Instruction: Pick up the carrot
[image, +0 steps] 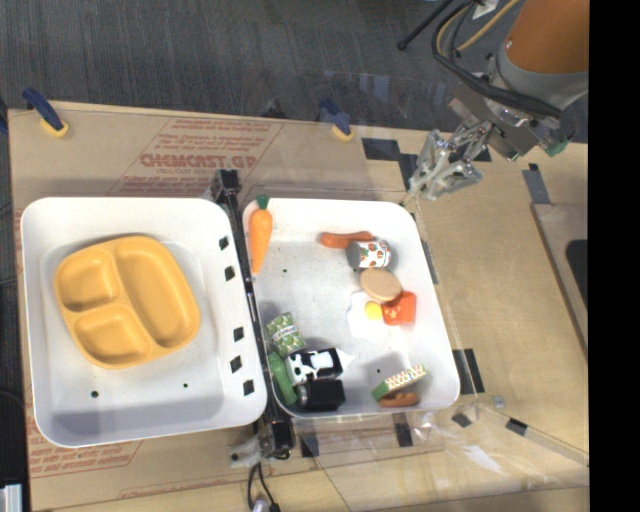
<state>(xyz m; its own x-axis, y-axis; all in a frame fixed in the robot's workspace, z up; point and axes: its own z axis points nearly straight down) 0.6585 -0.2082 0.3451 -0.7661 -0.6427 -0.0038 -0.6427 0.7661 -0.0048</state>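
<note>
- Carrot (260, 234): lies lengthwise against the right bin's (437, 300) left wall, at its far left corner, green top pointing away.
- Gripper (432, 176): hovers beyond that bin's far right corner, above the surface (510, 290); fingers spread, holding nothing.

I can read red printed lettering "CHEMCAST GP" on the brown paper-covered bench sheet (200, 150) behind the bins; smaller lines illegible.
</note>
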